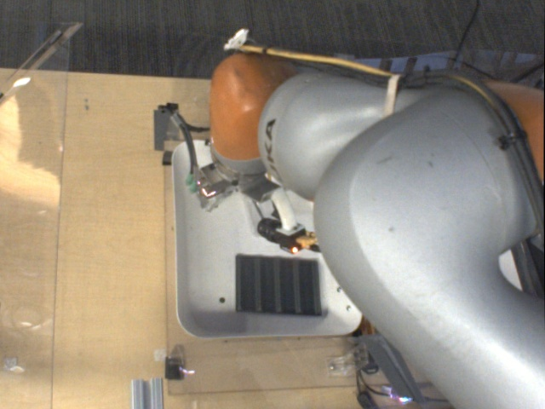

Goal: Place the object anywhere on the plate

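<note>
A black ribbed rectangular slab [279, 285] lies flat near the front of the white bin [197, 307]. My gripper [207, 186] hangs under the orange band of the wrist [238, 109], over the bin's back left part, some way behind the slab and to its left. The big grey arm [409, 220] reaches in from the right and hides the bin's right side and most of what lies beyond it.
Bare wooden bench [85, 228] stretches left of the bin under a clear sheet. A small black fitting [164, 126] sits at the bin's back left corner. Small clamps [174, 366] stand along the bin's front edge.
</note>
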You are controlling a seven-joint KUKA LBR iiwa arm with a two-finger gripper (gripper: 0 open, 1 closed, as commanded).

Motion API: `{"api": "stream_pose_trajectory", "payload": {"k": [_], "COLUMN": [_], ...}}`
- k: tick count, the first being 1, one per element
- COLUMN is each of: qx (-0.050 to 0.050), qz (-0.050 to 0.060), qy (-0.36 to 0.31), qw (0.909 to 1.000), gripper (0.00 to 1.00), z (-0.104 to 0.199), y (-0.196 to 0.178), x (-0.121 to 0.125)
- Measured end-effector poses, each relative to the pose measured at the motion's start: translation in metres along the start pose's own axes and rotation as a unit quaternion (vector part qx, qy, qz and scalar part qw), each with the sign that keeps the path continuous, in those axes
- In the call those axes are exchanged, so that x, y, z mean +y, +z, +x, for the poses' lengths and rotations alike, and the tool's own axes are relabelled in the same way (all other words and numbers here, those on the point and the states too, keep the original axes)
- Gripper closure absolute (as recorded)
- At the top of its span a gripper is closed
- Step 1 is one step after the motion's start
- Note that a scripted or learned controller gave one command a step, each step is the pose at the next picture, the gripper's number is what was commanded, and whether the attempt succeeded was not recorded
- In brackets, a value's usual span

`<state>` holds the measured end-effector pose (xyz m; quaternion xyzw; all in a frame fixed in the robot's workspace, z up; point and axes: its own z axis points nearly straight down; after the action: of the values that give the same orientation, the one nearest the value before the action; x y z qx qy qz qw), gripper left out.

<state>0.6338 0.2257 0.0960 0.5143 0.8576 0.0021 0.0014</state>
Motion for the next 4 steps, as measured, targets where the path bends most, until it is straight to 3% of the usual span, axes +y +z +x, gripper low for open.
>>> {"api": "stream_pose_trajectory", "payload": {"k": [1, 2, 3, 4], "qx": [-0.001, -0.001, -0.002, -0.001], "qz": [-0.003, -0.004, -0.007, -0.003], "qy": [-0.306, -0.051, -0.203, -0.464], "qw": [0.952, 0.9987, 0.9791, 0.8857], "gripper": [1.0, 1.0, 1.0, 1.0], "z": [-0.024, -0.001, 0.034, 0.031], "y": [-0.067, 0.006, 0.002, -0.128], "x": [0.029, 0.026, -0.088, -0.053]}}
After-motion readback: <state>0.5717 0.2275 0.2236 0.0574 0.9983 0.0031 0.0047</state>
